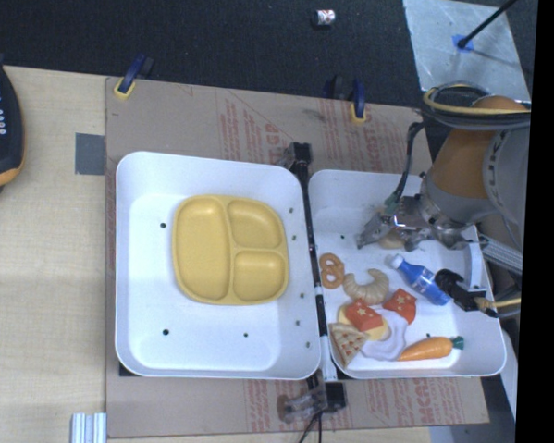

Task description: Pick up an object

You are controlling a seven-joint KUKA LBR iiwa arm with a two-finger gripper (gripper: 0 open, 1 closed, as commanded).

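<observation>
1. The pincer (394, 229) hangs over the upper part of the right bin (343, 196). I can see metal fingers splayed apart with nothing between them, so I'd call it wide and empty, parked above bare bin floor.
2. The pile of toy food sits lower in that bin: a pretzel (331, 269), a croissant (370, 285), a blue bottle (420, 278), strawberry-looking red pieces (400, 305), a waffle-patterned wedge (347, 341) and a carrot (428, 348). The left bin (132, 255) holds a yellow divided plate (230, 249).
3. What could go wrong (my guess): everything is crowded together, so coming straight down could pinch two items at once or just shove the pile. The bottle is round and could roll out from between the fingers. The carrot lies right by the bin's near wall, so a finger could hit the rim.
4. Nearest candidate is the bottle. Its long axis runs diagonally, white cap toward upper left, the other end toward lower right, just beside a black part of the arm's hardware.
5. The carrot lies nearly level across the view, green top to the right, tip to the left.
</observation>
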